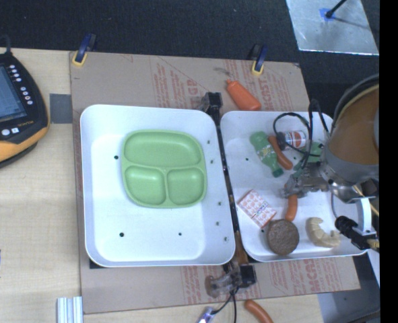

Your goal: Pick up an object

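Two white bins on the counter, viewed from above. Left bin: a green divided plate. Right bin: a green bottle, an orange carrot-like piece, a small can, a patterned card, a brown disc, a sausage and a pale curved item. The arm's hand sits low over this bin, just above the sausage; whether it is clenched or released cannot be told.
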### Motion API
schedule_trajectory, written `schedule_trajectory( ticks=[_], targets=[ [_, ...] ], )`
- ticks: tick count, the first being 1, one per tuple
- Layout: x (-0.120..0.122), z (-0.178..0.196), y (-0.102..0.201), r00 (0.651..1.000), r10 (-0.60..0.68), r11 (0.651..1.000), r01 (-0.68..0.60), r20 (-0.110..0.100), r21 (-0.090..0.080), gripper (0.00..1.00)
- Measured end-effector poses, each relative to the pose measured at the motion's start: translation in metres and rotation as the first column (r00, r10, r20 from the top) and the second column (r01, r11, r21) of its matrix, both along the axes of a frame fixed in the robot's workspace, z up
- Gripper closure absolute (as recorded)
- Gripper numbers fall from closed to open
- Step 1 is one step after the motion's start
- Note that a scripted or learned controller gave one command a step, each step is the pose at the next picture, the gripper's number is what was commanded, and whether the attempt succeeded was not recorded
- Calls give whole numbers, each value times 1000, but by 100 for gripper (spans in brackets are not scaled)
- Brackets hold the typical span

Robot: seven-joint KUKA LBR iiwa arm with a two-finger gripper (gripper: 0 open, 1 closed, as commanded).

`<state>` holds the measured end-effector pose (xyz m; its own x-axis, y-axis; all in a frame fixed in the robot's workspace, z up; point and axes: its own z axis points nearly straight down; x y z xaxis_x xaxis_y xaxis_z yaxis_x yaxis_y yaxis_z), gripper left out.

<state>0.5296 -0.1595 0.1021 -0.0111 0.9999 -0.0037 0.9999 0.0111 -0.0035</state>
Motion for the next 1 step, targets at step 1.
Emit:
schedule_trajectory(
  ticks=[1],
  targets=[
    [10,90,102,1000,-5,1000,5,2,5,100]
  ],
)
